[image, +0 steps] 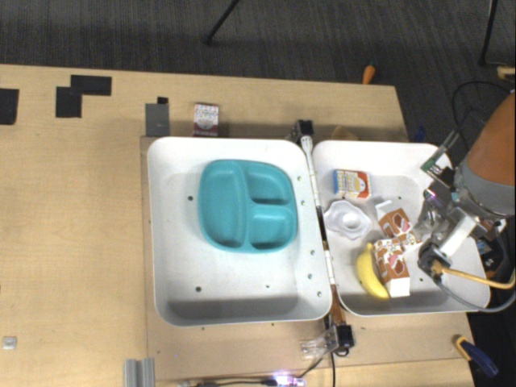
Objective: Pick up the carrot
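Observation:
My gripper [433, 230] hangs low over the right side of the right bin [407, 158], close beside a brown and white carton [394, 222]. The wrist and arm cover the bin's right part, so whatever lies under them is hidden. A yellow banana [368, 273] lies near the bin's front wall, with a second brown and white carton [393, 266] against it. Further back sit a white and orange carton [351, 184] and a small white cup [347, 219].
The left bin [173, 216] holds a teal divided plate [246, 205]. A small orange object [368, 74] lies at the bench's far edge. A small printed box [206, 118] stands behind the left bin.

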You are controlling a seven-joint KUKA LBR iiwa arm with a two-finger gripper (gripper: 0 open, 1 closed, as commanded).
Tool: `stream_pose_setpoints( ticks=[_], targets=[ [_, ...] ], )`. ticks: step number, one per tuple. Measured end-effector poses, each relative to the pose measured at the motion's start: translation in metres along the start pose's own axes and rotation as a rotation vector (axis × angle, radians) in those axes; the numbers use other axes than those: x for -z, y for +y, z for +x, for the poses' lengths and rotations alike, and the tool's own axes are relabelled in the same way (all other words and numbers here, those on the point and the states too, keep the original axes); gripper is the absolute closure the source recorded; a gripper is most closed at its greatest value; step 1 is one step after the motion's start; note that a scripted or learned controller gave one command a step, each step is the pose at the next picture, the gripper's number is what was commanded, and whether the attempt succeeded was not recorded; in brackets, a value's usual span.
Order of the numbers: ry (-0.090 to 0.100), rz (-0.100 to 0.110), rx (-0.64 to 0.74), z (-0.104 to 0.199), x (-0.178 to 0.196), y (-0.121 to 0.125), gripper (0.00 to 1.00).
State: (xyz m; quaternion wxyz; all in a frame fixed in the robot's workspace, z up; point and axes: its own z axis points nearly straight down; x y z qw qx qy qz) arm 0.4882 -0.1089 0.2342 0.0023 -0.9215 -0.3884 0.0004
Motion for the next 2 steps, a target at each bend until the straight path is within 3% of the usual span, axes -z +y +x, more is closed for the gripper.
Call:
stream_pose_setpoints(
  ticks=[1, 2],
  targets=[
    [-0.001, -0.009, -0.008, -0.041, 0.018, 0.072, 1.0],
    [0.0, -0.003, -0.339, -0.066, 0.016, 0.063, 1.0]
  ],
)
